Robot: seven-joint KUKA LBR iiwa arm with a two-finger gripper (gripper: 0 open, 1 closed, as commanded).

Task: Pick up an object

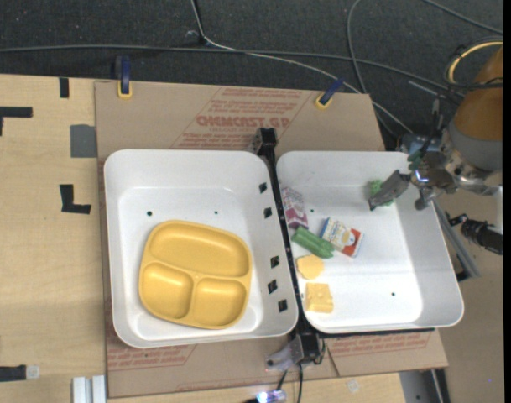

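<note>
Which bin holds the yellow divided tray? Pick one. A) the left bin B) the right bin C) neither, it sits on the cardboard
A: the yellow divided tray lies flat inside the left bin, apart from the small items in the right bin.

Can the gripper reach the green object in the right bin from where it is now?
Probably yes. The gripper hovers over the right bin, and the green object lies uncovered near the divider, with other small items touching it.

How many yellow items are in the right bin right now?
2: a rounded yellow piece by the divider, and a yellow cheese-like block just below it. None seem hidden.
</note>
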